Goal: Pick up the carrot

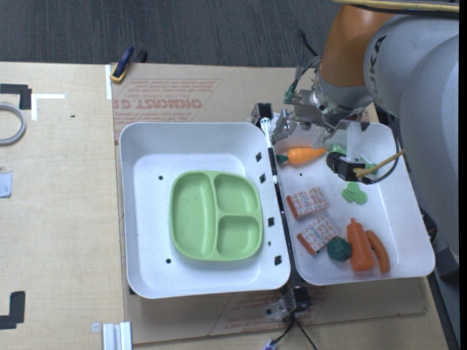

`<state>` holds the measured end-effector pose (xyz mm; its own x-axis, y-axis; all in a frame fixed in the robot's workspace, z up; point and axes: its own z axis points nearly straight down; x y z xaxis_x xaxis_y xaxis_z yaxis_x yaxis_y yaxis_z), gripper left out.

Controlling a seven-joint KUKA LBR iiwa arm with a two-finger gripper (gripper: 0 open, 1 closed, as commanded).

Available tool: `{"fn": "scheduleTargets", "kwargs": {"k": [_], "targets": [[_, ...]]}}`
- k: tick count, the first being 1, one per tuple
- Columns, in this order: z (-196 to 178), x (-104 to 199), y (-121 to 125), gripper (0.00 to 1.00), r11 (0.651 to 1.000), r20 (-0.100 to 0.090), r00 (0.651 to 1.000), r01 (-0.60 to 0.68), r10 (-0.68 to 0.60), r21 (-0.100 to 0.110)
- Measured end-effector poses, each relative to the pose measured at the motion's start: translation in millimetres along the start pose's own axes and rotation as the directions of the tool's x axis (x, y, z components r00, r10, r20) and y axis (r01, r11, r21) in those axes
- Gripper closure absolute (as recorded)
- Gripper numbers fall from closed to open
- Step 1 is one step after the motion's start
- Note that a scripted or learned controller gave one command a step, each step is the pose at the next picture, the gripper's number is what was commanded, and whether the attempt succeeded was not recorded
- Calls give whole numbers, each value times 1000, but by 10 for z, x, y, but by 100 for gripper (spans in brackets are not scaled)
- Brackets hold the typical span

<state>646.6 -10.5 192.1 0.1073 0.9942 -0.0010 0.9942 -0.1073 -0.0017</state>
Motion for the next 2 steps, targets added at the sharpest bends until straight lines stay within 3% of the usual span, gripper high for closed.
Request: {"fn": "scheduleTargets", "kwargs": {"k": [1, 2], "targets": [[1, -77, -161, 0, 1000, 0, 1000, 26, -26, 0], [-1, -51, -283, 0, 987, 0, 987, 162, -162, -1]]}}
